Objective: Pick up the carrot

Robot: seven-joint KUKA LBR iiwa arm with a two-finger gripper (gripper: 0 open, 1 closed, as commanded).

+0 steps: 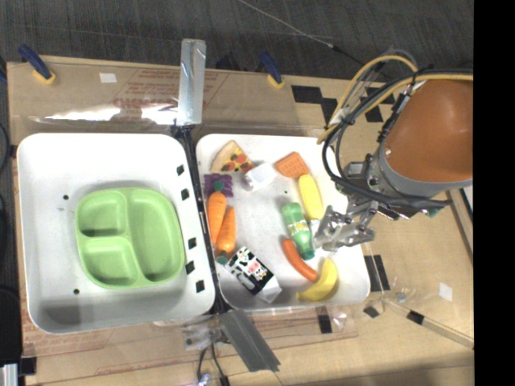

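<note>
Cardboard bench, two white bins: the carrot [217, 218] lies against the right bin [358, 284]'s left wall, long axis near-to-far, well left of the gripper [342, 232], finger state not discernible.

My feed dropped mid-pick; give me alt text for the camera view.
The gripper hovers at the right bin's right edge, apart from the carrot lying along that bin's left wall. Between them lie a green bottle and a banana; the left bin holds a green divided plate.
</note>
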